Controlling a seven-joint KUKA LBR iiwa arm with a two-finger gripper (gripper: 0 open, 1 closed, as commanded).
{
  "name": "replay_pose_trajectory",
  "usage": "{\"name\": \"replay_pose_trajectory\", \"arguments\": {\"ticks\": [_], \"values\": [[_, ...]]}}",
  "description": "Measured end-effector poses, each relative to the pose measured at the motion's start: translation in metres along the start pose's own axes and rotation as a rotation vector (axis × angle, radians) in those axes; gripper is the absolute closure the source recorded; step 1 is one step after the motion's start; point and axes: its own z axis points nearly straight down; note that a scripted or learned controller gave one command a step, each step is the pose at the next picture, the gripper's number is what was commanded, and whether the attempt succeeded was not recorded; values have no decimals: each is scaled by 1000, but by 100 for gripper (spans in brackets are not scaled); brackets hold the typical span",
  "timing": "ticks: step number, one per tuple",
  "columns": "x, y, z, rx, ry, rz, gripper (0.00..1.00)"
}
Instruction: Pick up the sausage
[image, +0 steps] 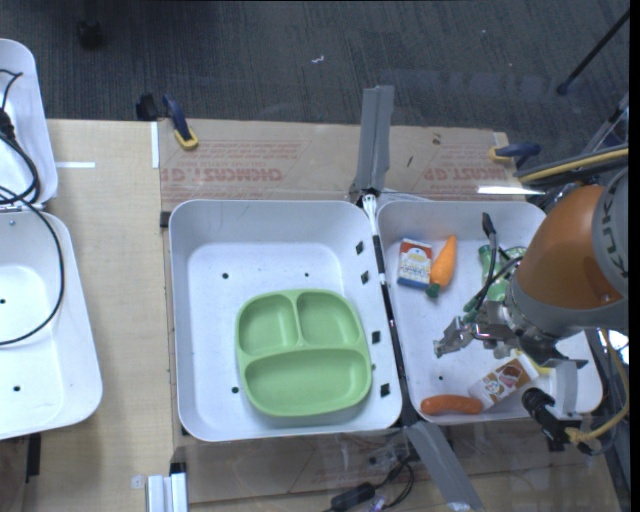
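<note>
While the gripper (452, 340) hangs over the middle of the right bin (452, 212), its fingers stand slightly apart with nothing between them. And the sausage (451, 405) lies below it against that bin's near edge, long axis running along the edge, just beside a snack packet (503, 382). So the fingers need to travel toward the near edge and straddle it crosswise.

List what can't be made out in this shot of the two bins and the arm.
- Tool, camera view: too small and dark to tell how its fingers stand.
- Green item in the right bin: mostly hidden behind cables and the arm; identity unclear.
- Packet beside the sausage: label too small to read.
- Right bin's far side: covered by the arm.
- Small box beside the carrot: print blurred.
</note>
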Motion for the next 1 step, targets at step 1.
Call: {"name": "replay_pose_trajectory", "arguments": {"ticks": [1], "values": [[-4, 0, 40, 0, 1, -217, 0]]}}
